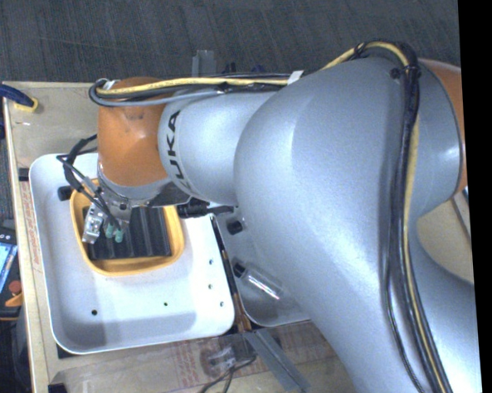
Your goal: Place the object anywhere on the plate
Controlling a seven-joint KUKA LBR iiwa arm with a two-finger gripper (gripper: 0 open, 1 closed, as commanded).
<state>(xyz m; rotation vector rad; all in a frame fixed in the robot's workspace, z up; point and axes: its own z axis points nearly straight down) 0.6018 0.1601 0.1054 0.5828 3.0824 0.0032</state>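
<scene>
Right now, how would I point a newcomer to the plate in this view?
Start at the left white bin. In its upper half, under the arm's orange band, lies the plate: a squarish yellow dish with a dark centre. It is the only yellow-rimmed thing in the bin, and the end effector hangs over its left side.

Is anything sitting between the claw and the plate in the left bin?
Nothing visible does. The claw hangs directly over the yellow plate in the left bin; the arm hides the plate's far part.
</scene>
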